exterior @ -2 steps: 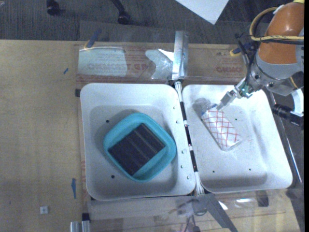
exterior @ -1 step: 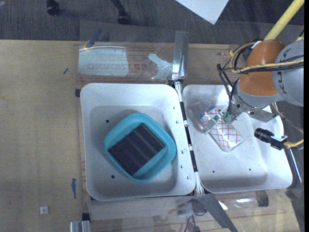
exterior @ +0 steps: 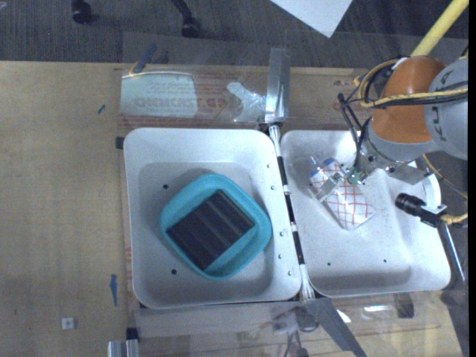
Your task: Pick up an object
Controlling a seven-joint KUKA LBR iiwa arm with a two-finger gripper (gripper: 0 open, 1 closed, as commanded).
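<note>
The arm point(exterior: 416, 110) reaches in from the right and stands over the right-hand bin point(exterior: 387, 266), its gripper point(exterior: 343, 175) low above the bin floor near the upper left part. Directly at the gripper lies a white packet with a red grid pattern point(exterior: 351, 204), and a small crumpled wrapper point(exterior: 321, 178) sits just beside it, toward the bin's left wall. How far the gripper is open, and whether it has hold of anything, cannot be told from this view — the tip is small and merges with the clutter beneath it. The left-hand bin point(exterior: 149, 162) holds a teal dish point(exterior: 256, 225) with a dark ribbed block point(exterior: 208, 229) resting inside it, both well apart from the arm. Judging from the layout, the candidate for pickup is the checked packet or the wrapper next to it. Several faults are possible from here. The packet looks flat and thin, so the gripper may close above it and come away empty. The two items lie touching or nearly so — a closure between them may catch only an edge, which would slip out on the lift. A descent too close to the bin's left wall may push the wrapper aside rather than grip it.
</note>
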